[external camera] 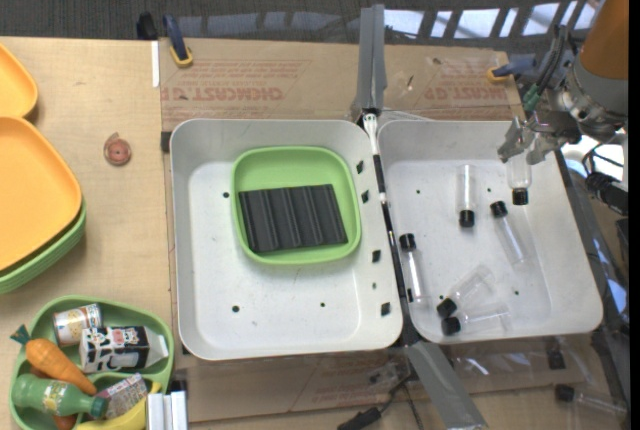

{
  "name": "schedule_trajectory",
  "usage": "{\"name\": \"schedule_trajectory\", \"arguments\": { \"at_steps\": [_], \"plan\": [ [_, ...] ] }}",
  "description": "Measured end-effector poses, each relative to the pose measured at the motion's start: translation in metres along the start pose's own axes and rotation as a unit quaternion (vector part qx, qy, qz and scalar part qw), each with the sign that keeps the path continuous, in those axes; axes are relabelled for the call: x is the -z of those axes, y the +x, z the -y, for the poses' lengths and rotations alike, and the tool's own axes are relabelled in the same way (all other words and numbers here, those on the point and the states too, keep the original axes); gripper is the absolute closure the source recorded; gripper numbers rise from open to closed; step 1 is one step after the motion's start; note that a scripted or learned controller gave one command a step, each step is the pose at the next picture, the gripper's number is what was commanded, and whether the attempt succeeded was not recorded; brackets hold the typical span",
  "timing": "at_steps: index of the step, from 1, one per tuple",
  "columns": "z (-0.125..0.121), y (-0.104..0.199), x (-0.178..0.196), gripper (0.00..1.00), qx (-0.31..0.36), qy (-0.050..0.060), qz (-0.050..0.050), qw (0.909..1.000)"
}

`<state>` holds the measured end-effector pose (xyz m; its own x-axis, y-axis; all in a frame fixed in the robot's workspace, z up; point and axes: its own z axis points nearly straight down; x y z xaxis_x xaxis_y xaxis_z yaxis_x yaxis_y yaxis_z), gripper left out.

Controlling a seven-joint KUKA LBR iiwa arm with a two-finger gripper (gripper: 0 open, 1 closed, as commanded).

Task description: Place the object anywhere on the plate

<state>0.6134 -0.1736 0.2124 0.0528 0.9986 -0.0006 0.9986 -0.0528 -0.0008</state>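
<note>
Two white bins (190, 218) sit side by side on the bench. The left holds one green plate (296, 162) carrying one dark ribbed block (292, 217). The right bin (570, 308) holds about six clear black-capped tubes (466, 193). At the bench's left edge lie two orange plates (30, 178) and one green bowl (150, 323) of assorted items.

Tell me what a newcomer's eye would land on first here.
The green plate in the left bin stands out first, with a dark ribbed pad lying on it. Next come the clear tubes with black caps scattered over the right bin, and the pincer above that bin's far right corner. At the left, orange plates are stacked on the bench.
</note>
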Motion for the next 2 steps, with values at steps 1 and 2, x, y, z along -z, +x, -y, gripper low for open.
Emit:
{"name": "schedule_trajectory", "arguments": {
  "at_steps": [1,2],
  "plan": [
    [0.0,0.0,0.0,0.0,0.0,0.0,0.0,1.0],
    [-0.012,0.046,-0.043,0.0,-0.015,0.001,0.0,0.9999]
  ]
}}
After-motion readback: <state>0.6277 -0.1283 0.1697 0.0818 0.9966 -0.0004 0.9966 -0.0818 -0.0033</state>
